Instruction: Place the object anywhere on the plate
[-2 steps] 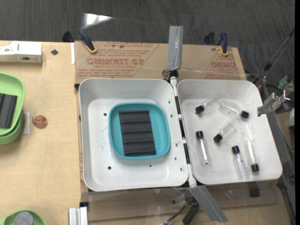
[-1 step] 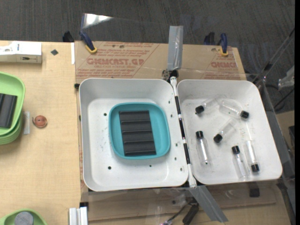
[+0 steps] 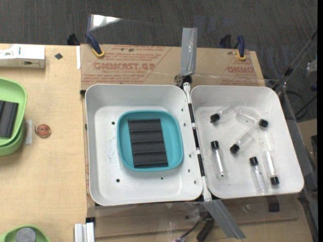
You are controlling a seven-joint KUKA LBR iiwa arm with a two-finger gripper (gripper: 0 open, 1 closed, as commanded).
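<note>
While the clear black-capped vials point(image 3: 218, 160) are lying scattered in the white bin point(image 3: 282, 105) just right of the teal plate point(image 3: 122, 135), apparently waiting as pick stock, none is sitting on that plate yet, and whether the tool is clenched or released cannot be told.

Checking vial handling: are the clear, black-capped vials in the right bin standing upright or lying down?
Lying down. All six clear black-capped vials rest on their sides on the right white bin's floor, pointing various ways.
</note>
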